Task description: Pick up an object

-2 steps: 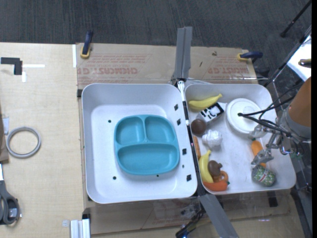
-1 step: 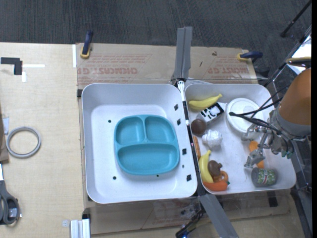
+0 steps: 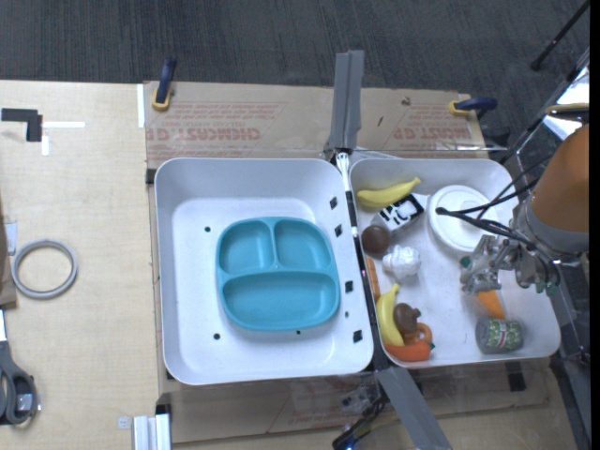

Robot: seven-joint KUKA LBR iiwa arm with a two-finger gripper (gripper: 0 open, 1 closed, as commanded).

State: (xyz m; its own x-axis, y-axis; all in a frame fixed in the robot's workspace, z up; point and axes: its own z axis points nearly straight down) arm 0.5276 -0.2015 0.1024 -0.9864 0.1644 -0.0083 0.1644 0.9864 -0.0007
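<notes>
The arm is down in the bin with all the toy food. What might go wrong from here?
Two things, judging from this view:

1. The gripper hangs right over a small orange piece with a green can close beside it. It might nudge the can or pinch the wrong thing.

2. The white plate lies just behind the gripper, and dark cables cross over it. A lift could bump the plate.

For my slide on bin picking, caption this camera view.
Gripper hovers above orange carrot-shaped toy in cluttered right white bin; teal divided plate sits left.
</notes>
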